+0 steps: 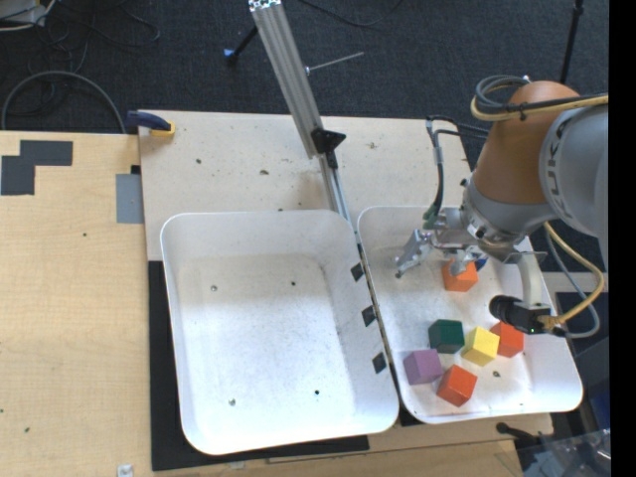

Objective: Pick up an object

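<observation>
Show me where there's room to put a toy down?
The left bin has bare floor wall to wall. In the right bin it is crowded: purple block, green block, yellow block and orange blocks cluster near the front, below the hand.

Looked for readable text, found none, no labels, brands or numbers legible anywhere. Closest thing was black-and-white checker marker (264, 2) on top end of slanted aluminium bar (296, 78), pattern only, no characters. Orange band (517, 147) on arm was plain. Coloured blocks, e.g. yellow block (483, 346), had bare faces. Small black tabs (368, 315) on bin divider too tiny to tell
</observation>
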Controlling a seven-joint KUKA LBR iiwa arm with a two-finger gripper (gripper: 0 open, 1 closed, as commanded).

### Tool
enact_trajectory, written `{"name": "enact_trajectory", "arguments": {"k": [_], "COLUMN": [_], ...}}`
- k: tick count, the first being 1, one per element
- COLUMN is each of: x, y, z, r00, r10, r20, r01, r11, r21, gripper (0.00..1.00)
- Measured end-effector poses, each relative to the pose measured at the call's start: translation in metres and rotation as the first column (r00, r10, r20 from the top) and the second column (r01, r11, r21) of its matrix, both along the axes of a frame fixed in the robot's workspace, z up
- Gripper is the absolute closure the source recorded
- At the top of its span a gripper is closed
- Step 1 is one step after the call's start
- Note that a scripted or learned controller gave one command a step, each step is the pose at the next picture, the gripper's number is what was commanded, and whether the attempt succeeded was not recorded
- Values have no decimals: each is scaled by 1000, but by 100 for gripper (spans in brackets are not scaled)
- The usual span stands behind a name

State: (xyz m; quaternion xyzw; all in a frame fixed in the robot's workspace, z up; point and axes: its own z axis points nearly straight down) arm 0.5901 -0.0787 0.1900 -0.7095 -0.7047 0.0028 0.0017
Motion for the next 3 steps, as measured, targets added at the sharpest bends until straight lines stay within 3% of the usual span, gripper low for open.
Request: {"name": "enact_trajectory", "arguments": {"k": [1, 2, 3], "x": [-60, -6, -63], "y": [21, 18, -70], "z": [42, 76, 128], "r00": [1000, 1000, 1000], "r10": [5, 7, -2], "r20": [3, 10, 8], "r01": [-5, -7, 2], "r11": [1000, 1000, 1000], "r21": [4, 1, -2], "gripper": [0, 0, 0]}}
